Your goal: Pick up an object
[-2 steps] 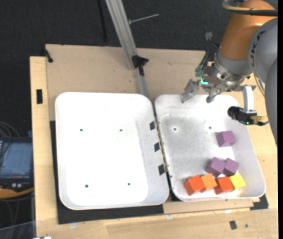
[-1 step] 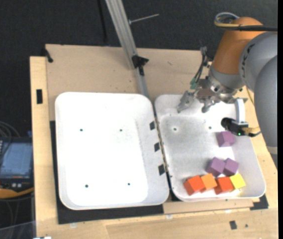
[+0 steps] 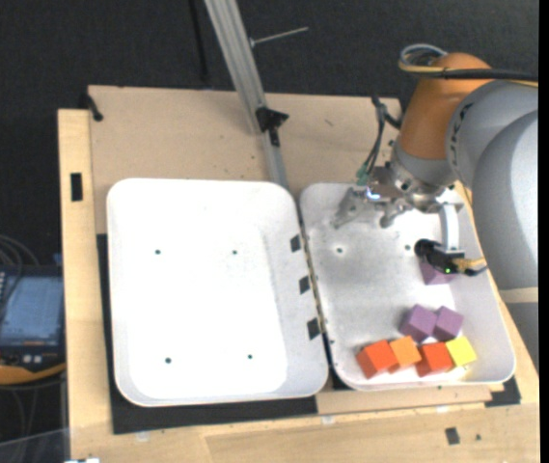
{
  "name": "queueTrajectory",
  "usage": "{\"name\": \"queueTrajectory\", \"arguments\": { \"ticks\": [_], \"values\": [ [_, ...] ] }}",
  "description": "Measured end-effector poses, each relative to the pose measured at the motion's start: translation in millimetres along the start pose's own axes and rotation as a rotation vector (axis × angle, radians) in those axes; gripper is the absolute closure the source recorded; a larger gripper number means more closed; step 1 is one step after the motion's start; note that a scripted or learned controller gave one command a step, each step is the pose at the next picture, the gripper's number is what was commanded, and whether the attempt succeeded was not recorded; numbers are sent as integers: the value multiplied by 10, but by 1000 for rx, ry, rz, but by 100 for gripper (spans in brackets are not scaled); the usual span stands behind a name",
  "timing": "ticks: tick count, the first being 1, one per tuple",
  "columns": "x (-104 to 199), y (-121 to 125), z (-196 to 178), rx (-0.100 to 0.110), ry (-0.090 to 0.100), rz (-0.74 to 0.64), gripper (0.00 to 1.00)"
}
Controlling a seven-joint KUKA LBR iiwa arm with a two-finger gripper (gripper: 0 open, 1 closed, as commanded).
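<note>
My gripper (image 3: 366, 214) hangs over the far end of the right bin (image 3: 370, 278), under the orange-banded wrist (image 3: 426, 123). Its two fingers are spread apart and it is open, with nothing between them. A purple block (image 3: 436, 274) lies by the bin's right wall, to the right of the gripper and apart from it. At the near end of the bin sits a cluster: two purple blocks (image 3: 419, 320) (image 3: 448, 322), two orange blocks (image 3: 378, 358) (image 3: 407, 352), a red-orange block (image 3: 435, 359) and a yellow block (image 3: 461, 352).
The left bin (image 3: 202, 287) lies beside the right one. A slanted metal pole (image 3: 240, 56) rises from behind the gap between the bins. The grey arm (image 3: 501, 181) covers the right bin's far right corner. A teach pendant (image 3: 18, 321) rests off the bench at left.
</note>
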State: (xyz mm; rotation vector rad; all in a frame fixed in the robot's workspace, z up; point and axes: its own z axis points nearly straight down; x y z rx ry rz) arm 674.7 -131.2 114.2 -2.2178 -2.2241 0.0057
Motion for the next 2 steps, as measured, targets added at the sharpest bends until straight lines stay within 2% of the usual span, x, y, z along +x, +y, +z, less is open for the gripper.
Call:
{"name": "queueTrajectory", "arguments": {
  "ticks": [1, 2],
  "values": [
    [-11, 4, 172, -2, 0, 0, 0],
    [-21, 17, 38, -7, -2, -1, 100]
  ]
}}
